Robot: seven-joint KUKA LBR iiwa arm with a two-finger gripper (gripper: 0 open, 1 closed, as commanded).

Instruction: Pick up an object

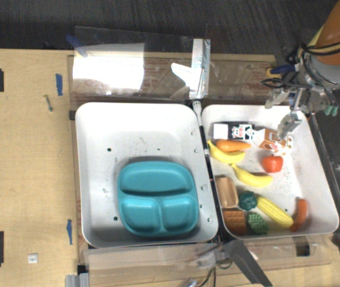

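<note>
A pale wooden worktop carries two white bins, toy food crowding the right bin, where the gripper hangs near a tomato.

Gripper hovers near right bin's far edge, above toy food; tomato just below. Teal tray in left bin.

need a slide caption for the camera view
KUKA arm's claw hovers over the right bin of toy food, near a tomato; a teal divided tray sits in the left bin.
</note>
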